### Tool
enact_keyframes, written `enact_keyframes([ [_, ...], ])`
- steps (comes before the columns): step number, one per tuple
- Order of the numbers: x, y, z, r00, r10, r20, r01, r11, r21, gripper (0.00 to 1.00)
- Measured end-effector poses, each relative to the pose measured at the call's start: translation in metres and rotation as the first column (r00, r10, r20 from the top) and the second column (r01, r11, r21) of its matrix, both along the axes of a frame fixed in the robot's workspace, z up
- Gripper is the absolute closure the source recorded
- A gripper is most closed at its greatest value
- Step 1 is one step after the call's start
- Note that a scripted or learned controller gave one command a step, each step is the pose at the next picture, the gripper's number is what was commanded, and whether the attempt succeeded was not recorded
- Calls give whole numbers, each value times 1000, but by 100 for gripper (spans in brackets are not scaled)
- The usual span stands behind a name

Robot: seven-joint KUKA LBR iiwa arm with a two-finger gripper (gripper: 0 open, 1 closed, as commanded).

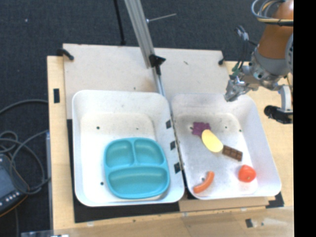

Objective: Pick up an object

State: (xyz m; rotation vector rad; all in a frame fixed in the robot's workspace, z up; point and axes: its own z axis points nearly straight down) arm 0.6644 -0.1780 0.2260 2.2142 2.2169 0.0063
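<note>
Hovering gripper [233, 94] above right bin's [261, 125] far rim.

fixed overhead camera, slanted down, both bins [79, 132]

A teal divided plate [135, 175] lies in one white bin [84, 132]; the other white bin [256, 127] holds purple [199, 128], yellow [212, 141], brown [232, 153], orange [204, 181] and red [247, 173] pieces.
</note>
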Motion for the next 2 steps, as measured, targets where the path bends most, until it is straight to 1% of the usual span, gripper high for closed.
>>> enact_keyframes([
  [1, 4, -6, 47, 1000, 2, -1, -2, 1000, 0, 100],
  [2, 5, -7, 64, 1000, 4, -5, -3, 1000, 2, 100],
])
